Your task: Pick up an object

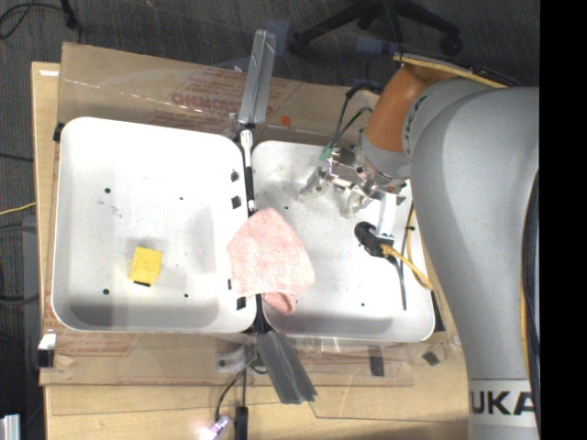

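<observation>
A soft, rumpled pink cloth (268, 262) is lying draped over the divide between the two white bins (147, 154), below and to the left of the pincer (341, 183), while a small yellow foam block (146, 266) is sitting well apart in the far bin. The grey arm (477, 209) is reaching in from the right, its orange-banded wrist bending down over the near bin. The metal pincer is hovering just above the bin floor, holding nothing I can see; whether it is open cannot be told.
</observation>
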Available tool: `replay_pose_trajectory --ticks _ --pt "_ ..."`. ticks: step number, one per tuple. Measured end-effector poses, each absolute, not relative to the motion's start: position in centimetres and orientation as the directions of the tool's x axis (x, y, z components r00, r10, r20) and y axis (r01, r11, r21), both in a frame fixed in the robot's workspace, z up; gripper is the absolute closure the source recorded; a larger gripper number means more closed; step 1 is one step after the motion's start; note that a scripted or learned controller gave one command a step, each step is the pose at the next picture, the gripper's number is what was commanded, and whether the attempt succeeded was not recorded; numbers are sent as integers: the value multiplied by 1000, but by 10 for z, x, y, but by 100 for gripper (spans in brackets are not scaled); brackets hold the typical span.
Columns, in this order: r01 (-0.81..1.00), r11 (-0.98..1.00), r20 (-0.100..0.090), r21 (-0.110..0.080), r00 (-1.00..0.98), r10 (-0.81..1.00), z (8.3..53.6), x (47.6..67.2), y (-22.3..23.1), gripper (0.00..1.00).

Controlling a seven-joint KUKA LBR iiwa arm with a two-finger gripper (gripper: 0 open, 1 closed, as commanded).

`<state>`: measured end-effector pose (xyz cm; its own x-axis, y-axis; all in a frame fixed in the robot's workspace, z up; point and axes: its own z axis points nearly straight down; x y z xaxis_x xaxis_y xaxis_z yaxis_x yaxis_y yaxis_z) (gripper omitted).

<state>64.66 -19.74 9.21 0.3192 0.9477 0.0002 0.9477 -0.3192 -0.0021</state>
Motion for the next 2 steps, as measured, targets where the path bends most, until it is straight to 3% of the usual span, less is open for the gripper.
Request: replay_pose_trajectory --ticks 1,2 --pt "963 -268 0 1 268 963 93 658 -193 0" --pt "975 224 2 -4 -224 975 92 635 -186 0"
